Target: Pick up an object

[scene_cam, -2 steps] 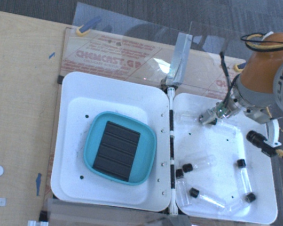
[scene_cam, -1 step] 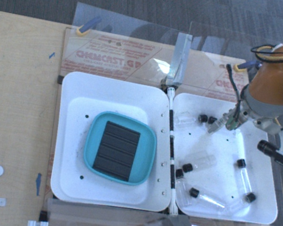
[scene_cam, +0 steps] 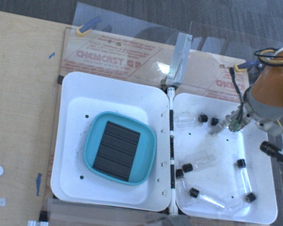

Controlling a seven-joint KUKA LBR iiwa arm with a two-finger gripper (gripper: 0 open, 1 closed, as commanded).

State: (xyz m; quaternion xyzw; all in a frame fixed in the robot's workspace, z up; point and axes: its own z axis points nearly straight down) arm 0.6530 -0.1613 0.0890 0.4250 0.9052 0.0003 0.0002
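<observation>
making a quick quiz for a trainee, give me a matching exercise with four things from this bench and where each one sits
Things:
1. teal tray
2. black ribbed block
3. clear vials with black caps
4. gripper

Places:
A. scattered in the right bin
B. over the upper part of the right bin
C. lying in the left bin
D. resting inside the teal tray

Pairs: 1-C, 2-D, 3-A, 4-B

Several clear black-capped vials (scene_cam: pixel 207 198) lie flat, scattered across the right bin (scene_cam: pixel 261 215).
</observation>
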